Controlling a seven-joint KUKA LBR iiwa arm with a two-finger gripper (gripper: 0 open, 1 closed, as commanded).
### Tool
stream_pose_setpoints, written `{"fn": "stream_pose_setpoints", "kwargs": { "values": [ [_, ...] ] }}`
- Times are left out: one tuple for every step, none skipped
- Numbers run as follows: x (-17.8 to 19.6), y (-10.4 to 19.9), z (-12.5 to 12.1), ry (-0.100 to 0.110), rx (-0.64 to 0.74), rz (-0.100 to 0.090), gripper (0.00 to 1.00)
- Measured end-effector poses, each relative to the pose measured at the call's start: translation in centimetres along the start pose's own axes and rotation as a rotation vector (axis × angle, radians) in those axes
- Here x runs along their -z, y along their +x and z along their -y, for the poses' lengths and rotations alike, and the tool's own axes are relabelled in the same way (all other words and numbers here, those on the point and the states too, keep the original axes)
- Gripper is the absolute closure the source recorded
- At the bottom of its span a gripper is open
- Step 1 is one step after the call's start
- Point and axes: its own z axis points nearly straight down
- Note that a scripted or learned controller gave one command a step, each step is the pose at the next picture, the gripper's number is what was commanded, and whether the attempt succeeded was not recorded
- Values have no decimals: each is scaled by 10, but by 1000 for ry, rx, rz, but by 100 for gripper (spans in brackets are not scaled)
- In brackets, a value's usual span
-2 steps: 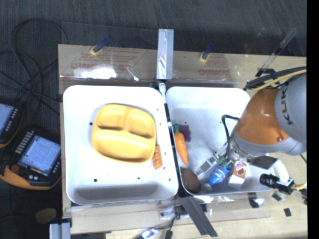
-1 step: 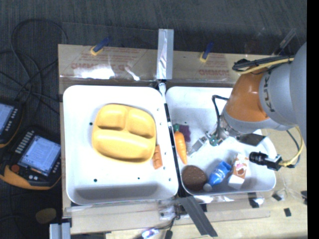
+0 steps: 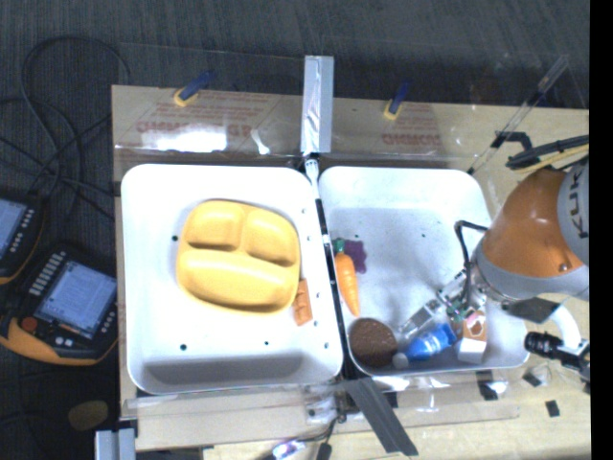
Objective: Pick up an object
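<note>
In the right bin (image 3: pixel 412 209), several small objects lie along the near side: an orange carrot (image 3: pixel 346 282) by the left wall, a purple piece (image 3: pixel 355 252) just behind it, a brown round object (image 3: pixel 372 341), a blue bottle (image 3: pixel 431 343) and a small white and red box (image 3: pixel 472 331). My gripper (image 3: pixel 442 310) reaches down from the right, low over the near right corner. It hangs just above the blue bottle, between the brown object and the box. The arm's orange band (image 3: pixel 529 228) covers the bin's right edge.
The left bin (image 3: pixel 153 353) holds a large yellow divided tray (image 3: pixel 238 254) and a small orange piece (image 3: pixel 303 304) against the dividing wall. A metal bar (image 3: pixel 317 103) stands behind the bins. Handheld controllers (image 3: pixel 57 300) lie off the bench at left.
</note>
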Motion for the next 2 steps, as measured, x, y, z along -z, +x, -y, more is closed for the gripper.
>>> {"fn": "stream_pose_setpoints", "kwargs": {
  "values": [
    [-1, -2, -67, -2, 143, 0, 0],
    [0, 19, -81, 0, 346, 4, 0]
  ]
}}
